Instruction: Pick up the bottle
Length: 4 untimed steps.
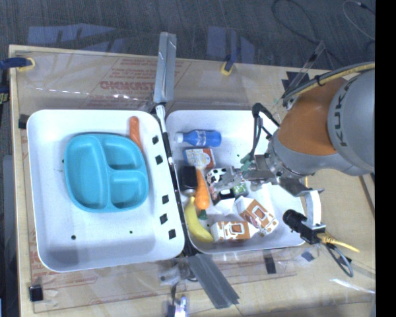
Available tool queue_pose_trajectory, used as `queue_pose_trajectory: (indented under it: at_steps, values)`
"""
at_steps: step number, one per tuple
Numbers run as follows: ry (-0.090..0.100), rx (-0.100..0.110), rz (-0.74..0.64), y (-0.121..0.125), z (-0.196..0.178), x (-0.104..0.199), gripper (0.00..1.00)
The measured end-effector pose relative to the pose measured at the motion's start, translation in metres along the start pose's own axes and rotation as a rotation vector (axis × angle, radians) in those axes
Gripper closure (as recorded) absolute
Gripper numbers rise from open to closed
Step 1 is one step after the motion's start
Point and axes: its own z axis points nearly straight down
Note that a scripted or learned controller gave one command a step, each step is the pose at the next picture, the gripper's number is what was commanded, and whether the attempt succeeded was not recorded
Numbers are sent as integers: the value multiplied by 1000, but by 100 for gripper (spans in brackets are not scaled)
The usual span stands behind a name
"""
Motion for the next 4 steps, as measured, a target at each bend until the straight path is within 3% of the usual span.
queue_pose_trajectory:
  at_steps: [1, 2, 3, 4]
  values:
    - [0, -3, 5, 85, 0, -10, 0]
    - [1, 0, 489, 146, 91, 1, 0]
    - [2, 7, 477, 146, 82, 4, 100]
    - [0, -4, 270, 137, -26, 20, 100]
